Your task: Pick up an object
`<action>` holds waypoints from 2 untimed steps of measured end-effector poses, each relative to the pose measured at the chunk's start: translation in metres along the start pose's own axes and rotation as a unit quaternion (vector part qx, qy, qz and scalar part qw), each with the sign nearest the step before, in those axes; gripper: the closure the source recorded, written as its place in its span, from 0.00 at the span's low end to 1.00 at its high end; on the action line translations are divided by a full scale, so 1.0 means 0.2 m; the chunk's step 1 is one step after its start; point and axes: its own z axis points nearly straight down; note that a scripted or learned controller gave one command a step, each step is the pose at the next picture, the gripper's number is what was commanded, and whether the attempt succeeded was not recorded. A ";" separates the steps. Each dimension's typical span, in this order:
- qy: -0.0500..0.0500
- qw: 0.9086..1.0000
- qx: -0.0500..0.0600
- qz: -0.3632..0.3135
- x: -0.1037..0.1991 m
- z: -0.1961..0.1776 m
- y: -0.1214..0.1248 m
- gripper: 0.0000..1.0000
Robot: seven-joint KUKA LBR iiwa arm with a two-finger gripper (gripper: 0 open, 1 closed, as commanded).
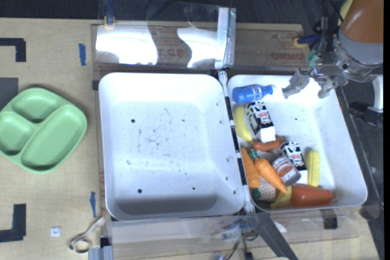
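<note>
Tool (309,83) hovering with fingers apart and bare over far end of right white plastic bin (341,131), blue plastic bottle (250,94) just left, remaining toy food crowded nearer, below-left, likely for clear descent.

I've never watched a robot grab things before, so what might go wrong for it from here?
The toys are heaped tightly in the right bin: the carrot, can and corn touch, so the gripper might nudge neighbours or close on nothing. The blue bottle lies against the bin's wall, leaving little room for fingers.
</note>
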 end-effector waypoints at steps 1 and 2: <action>0.000 1.000 0.000 0.011 0.27 0.32 -0.17 0.00; 0.000 0.998 0.000 0.064 0.17 0.76 -0.16 0.00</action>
